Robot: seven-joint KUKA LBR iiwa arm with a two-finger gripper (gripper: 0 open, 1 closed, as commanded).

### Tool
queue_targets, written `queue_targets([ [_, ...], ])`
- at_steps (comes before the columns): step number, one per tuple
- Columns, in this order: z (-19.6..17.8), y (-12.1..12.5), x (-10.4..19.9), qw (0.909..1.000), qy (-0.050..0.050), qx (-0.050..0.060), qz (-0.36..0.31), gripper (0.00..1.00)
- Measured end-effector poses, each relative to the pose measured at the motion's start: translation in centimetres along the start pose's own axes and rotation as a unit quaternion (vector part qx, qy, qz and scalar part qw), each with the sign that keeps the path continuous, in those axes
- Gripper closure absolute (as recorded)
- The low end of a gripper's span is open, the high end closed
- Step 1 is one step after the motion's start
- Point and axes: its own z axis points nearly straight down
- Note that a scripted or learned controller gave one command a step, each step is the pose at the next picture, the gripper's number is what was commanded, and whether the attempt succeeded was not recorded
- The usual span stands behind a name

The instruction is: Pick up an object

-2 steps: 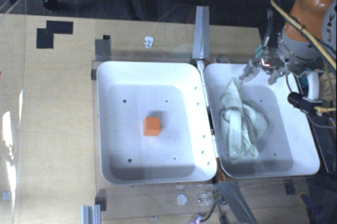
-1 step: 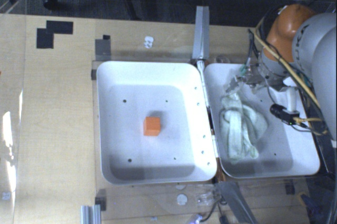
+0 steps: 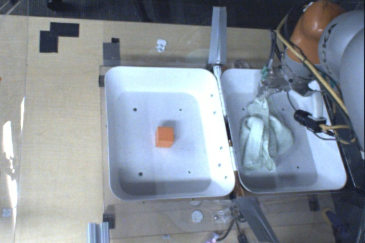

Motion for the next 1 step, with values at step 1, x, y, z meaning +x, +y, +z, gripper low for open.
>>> queue_targets([
  [1,-10.64,2.53,5.02,0.9992,0.001,0.002,-0.04,1.0],
])
